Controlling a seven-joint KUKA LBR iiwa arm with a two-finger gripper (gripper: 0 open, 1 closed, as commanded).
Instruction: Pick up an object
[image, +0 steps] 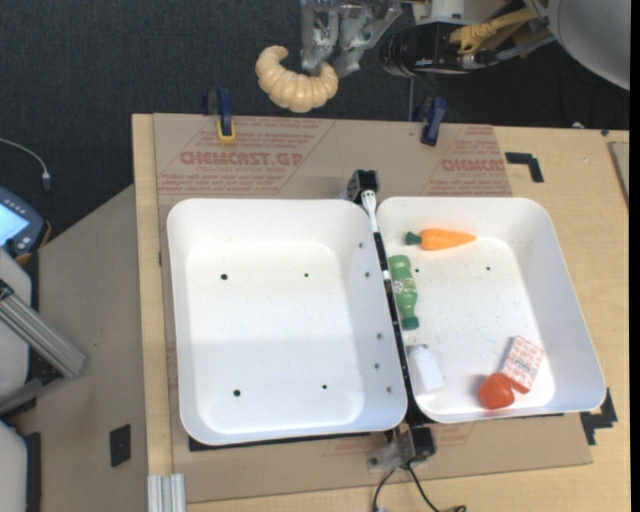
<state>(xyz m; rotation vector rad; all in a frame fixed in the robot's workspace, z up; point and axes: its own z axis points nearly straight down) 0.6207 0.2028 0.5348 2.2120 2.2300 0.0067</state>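
Near clamp (405, 448): small dark fitting with a cable, at the bench's near edge, just below the seam between the two bins.
Left bin (190, 300): shallow, white, rounded corners; bare white floor with four small dark dots near its corners.
Seam: the bins touch along a dark strip running from near edge to far edge.
Right bin (560, 290): shallow, white, holding five things.
Green bottle (401, 290): lying along the right bin's left wall, about halfway up it.
White piece (427, 368): small, pale, at the near-left corner; kind unclear.
Carrot (446, 239): orange with a green end pointing left, by the far wall, left of middle.
Red ball (497, 392): near edge, right of middle, touching the carton.
Carton (524, 362): small, pink and white, tilted, just beside the ball on its far right.
Open room: middle and far-right corner of the right bin show bare floor.
Cream curved object (297, 82): ribbed, crescent-shaped, raised beyond the bench's far edge, over the dark floor.
Gripper (328, 62): above the far edge, fingers closed on the crescent's right end.
Blue clamps (226, 118): two on the far edge of the brown board.
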